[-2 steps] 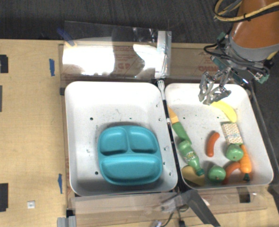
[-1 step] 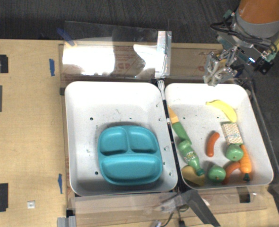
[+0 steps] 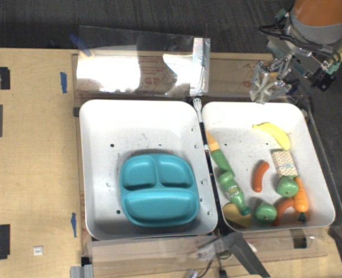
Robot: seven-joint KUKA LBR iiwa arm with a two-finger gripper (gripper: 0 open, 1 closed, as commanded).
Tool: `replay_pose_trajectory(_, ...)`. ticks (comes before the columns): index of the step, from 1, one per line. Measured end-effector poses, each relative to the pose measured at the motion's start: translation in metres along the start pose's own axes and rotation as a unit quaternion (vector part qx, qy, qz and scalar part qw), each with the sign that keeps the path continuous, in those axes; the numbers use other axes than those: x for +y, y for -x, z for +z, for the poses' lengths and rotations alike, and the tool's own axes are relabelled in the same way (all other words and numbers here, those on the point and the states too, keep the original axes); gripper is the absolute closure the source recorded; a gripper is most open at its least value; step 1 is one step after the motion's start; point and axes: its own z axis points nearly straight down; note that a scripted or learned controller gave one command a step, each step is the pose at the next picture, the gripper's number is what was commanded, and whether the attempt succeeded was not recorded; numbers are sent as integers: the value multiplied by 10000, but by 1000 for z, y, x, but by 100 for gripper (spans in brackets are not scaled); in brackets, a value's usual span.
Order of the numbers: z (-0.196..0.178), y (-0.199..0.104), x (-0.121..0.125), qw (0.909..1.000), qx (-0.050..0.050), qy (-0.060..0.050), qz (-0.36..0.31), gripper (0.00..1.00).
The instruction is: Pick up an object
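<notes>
Above the far edge of the right bin (image 3: 317, 155), your tool (image 3: 268, 88) hangs over the tabletop (image 3: 26, 155), just past the bin's back rim; you cannot tell from this view how it stands, because the metal parts blur together against the cardboard. Nothing shows between them.

Look down into that right bin and you find the objects to choose from. A yellow banana (image 3: 273, 133) lies near the back, closest to the tool. A red sausage-shaped piece (image 3: 259, 176) sits in the middle, and beside it a speckled tan block (image 3: 284, 163) lies touching a green apple (image 3: 287, 186). An orange carrot (image 3: 300, 199) rests against the right wall. Along the left wall a long green vegetable with an orange tip (image 3: 219, 158) runs toward a green bottle-like item (image 3: 233, 193). Another green fruit (image 3: 265, 212) and a brownish piece (image 3: 236, 215) crowd the near corner.

Your left bin (image 3: 95, 126) holds a teal divided tray (image 3: 158, 189), lying flat near the front.
</notes>
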Motion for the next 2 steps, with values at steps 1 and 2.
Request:
replay_pose_trajectory(1,3,0,1,9999,15,14,110,100)
replay_pose_trajectory(2,-4,-13,-16,10000,5,-3,86,100)
